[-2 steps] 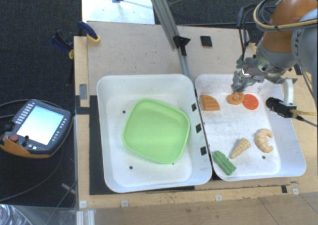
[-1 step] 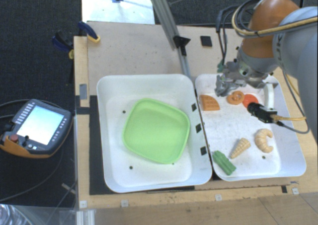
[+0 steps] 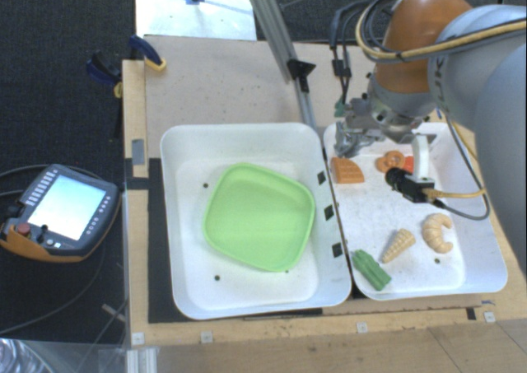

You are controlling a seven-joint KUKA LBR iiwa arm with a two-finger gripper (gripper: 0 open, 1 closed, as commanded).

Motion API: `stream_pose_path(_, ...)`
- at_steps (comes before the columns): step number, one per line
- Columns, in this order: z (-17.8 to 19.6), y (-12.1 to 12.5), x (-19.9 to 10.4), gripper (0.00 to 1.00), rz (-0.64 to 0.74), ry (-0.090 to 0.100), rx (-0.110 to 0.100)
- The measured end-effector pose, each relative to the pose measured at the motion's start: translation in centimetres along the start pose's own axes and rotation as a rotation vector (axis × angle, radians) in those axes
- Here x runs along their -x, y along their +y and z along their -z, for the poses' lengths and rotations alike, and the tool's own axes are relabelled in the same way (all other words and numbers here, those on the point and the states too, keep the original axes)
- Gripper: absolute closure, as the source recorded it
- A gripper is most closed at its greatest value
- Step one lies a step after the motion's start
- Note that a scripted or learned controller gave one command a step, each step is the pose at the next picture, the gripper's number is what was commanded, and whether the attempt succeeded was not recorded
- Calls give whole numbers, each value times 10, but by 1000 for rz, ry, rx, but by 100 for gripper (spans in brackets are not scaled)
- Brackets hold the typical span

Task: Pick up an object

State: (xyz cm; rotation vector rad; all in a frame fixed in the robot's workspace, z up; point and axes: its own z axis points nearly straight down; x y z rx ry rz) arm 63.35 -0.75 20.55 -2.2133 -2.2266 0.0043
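We start with the arm (image 3: pixel 461 42), which fills the two o'clock part of the view and hangs its gripper (image 3: pixel 352 139) over the far left corner of the right bin (image 3: pixel 486 277). The fingers are lost against the grey metal and the white bin floor, so we cannot tell whether they stand apart or together, and nothing shows between them. The left bin (image 3: pixel 185 198) carries a green plate (image 3: pixel 259 216) at the view's centre, well apart from the gripper. In the right bin, the candidates for picking are an orange wedge (image 3: pixel 347 170) just below the gripper, a small orange round piece (image 3: pixel 392 160) at three o'clock of the wedge, a croissant (image 3: pixel 439 231) and a cone (image 3: pixel 399 244) toward four o'clock, and a green block (image 3: pixel 371 269) at the near left corner. Our worry is the wedge: it lies close to the bin wall, so a descending finger may strike the rim or nudge the flat wedge aside instead of closing on it. A cable (image 3: pixel 461 194) crossing the bin could also snag. We can read no writing anywhere; the pendant (image 3: pixel 59 213) at nine o'clock shows a blank bright screen.
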Motion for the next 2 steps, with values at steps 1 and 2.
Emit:
stream_pose_path(1,10,0,-46,100,0,0,0)
stream_pose_path(2,12,-12,-106,100,2,0,-1)
